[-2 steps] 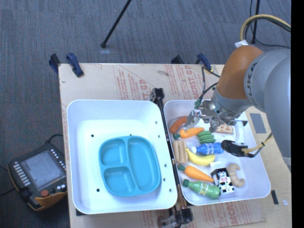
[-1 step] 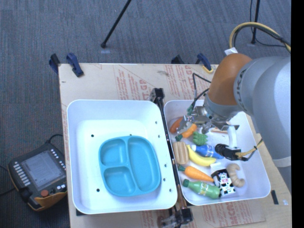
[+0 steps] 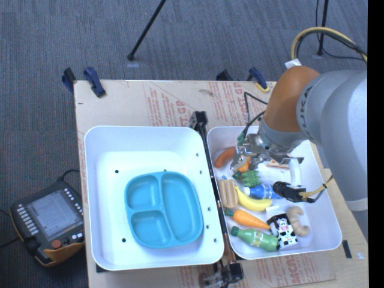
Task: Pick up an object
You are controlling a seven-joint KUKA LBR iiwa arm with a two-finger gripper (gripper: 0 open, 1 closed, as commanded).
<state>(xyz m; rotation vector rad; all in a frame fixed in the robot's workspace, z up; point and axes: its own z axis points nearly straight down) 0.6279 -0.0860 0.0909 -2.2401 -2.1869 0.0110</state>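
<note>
My gripper (image 3: 243,159) reaches down into the upper left part of the right bin (image 3: 324,233), under the grey arm with its orange band. It sits just above a green broccoli-like toy (image 3: 249,177) and a small orange piece (image 3: 241,167), right of a red-orange sausage (image 3: 225,156). Below lie a yellow banana (image 3: 252,202), a blue bottle (image 3: 263,191), a carrot (image 3: 251,219), a green bottle (image 3: 257,239), a black-and-white cow toy (image 3: 282,230), a tan bread piece (image 3: 228,194) and a beige peanut shape (image 3: 297,218). The wrist hides what lies directly under it.
The left bin (image 3: 102,161) holds a blue divided plate (image 3: 163,209). A black divider edge (image 3: 211,173) runs between the bins. Blue clamps (image 3: 93,80) grip the bench's far edge. A teach pendant (image 3: 47,219) lies on the floor at the left.
</note>
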